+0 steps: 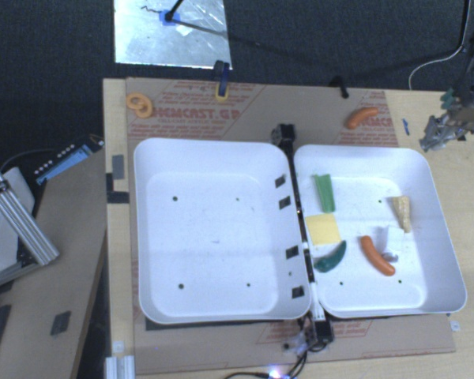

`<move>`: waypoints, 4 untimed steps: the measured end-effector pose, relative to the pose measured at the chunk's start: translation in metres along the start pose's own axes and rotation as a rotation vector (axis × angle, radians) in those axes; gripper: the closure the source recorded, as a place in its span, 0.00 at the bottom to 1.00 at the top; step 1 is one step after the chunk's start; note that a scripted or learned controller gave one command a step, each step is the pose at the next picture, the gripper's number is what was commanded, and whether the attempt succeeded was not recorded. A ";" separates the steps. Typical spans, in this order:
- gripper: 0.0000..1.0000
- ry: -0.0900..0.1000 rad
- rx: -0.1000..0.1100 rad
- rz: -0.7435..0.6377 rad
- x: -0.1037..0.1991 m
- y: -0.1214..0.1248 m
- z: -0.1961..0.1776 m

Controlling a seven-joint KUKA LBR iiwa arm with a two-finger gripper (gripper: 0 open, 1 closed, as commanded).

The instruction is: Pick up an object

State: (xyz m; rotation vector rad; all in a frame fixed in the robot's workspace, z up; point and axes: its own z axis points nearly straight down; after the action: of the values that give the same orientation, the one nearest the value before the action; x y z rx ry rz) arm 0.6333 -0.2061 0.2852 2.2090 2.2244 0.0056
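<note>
The right bin (438,212) holds a green stick (325,192), a yellow square (323,229), a dark green curved piece (331,258), an orange sausage (377,255), a beige wedge (401,212) and a small grey bit (389,255). My gripper (445,127) hangs at the far right, beyond the right bin's back right corner and above the bench. It is well away from all the objects and nothing is seen in it.
The left bin (213,227) stands beside the right one. On the cardboard behind the bins lie a second orange sausage (362,118) and an orange ring-shaped piece (140,104). A shiny metal sheet (172,22) lies farther back.
</note>
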 end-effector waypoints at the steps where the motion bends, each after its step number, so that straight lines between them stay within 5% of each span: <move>1: 1.00 0.003 -0.006 -0.008 0.093 0.029 -0.085; 2: 1.00 0.005 0.001 -0.003 0.148 -0.060 -0.126; 4: 1.00 0.004 0.004 -0.003 0.258 -0.145 -0.158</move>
State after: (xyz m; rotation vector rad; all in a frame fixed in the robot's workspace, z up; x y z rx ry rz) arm 0.4855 0.0511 0.4415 2.2100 2.2317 0.0062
